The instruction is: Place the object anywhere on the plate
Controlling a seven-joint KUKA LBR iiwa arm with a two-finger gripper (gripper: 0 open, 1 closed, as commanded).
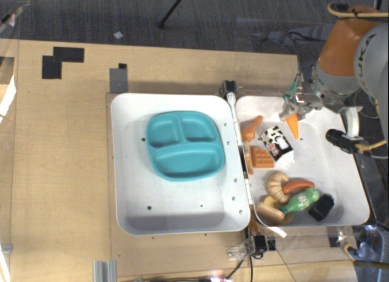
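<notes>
A teal divided plate [182,144] lies in the left white bin [130,214]. My gripper [295,109] is over the back of the right bin [346,171], reaching in from the right. A small orange carrot-shaped piece [293,126] has its wide end between the fingertips and its tip pointing toward the front; the gripper is shut on it. The plate sits well to the left of the gripper, across the wall between the bins.
The right bin also holds an orange wedge [250,127], a cow-patterned item [276,141], a waffle [262,158], a croissant [276,185], a hot dog [298,185], a green bottle [302,201] and a black object [321,207].
</notes>
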